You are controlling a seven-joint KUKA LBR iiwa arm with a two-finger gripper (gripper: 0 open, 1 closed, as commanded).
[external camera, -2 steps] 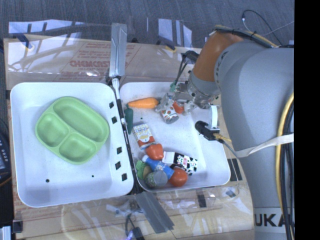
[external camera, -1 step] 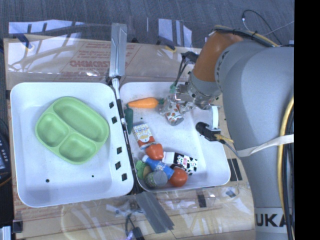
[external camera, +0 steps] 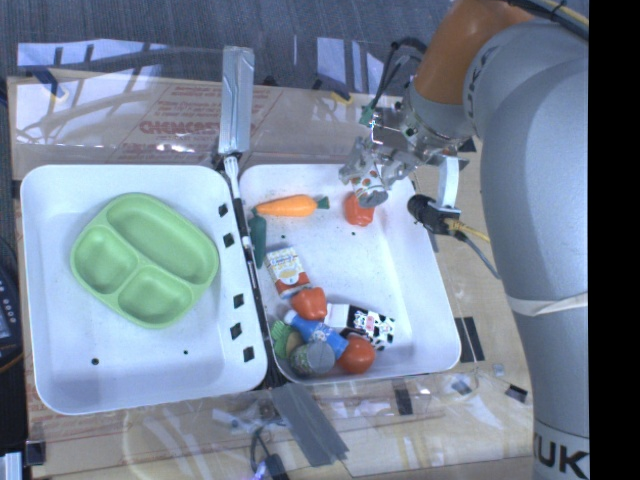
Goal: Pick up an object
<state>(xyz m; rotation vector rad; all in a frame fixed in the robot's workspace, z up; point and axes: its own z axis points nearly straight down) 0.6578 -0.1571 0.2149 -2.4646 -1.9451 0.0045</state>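
A small red-orange object (external camera: 359, 209), rounded and possibly a toy fruit, was noted lying on the floor of the right bin (external camera: 418, 298), near its far wall and apart from the other contents. The hand (external camera: 372, 182) was found directly above it, at or just touching its top. Whether the hand was apart or together could not be told; no grasp could be confirmed, since the object appeared to rest on the bin floor rather than to be lifted. It was judged the likeliest target because it stood isolated, with free room on every side for a descent.

Just to its left, a carrot (external camera: 288, 206) was observed lying lengthwise along the far wall, well clear of the hand. Nearer the camera, a small carton (external camera: 285, 267) was seen by the dividing wall, and beyond it a crowded heap in the near corner: a red piece (external camera: 310, 303), a blue piece (external camera: 318, 330), a grey disc (external camera: 319, 357), a red ball (external camera: 357, 355) and a black-and-white cow (external camera: 371, 325), all touching or overlapping. That clutter was judged a poorer choice for a clean pick.

In the left bin (external camera: 60, 368) a green divided plate (external camera: 145, 258) was recorded, lying flat and unattended. Both bins were seen side by side on the surface (external camera: 480, 268), with the arm (external camera: 520, 118) reaching in from the right.
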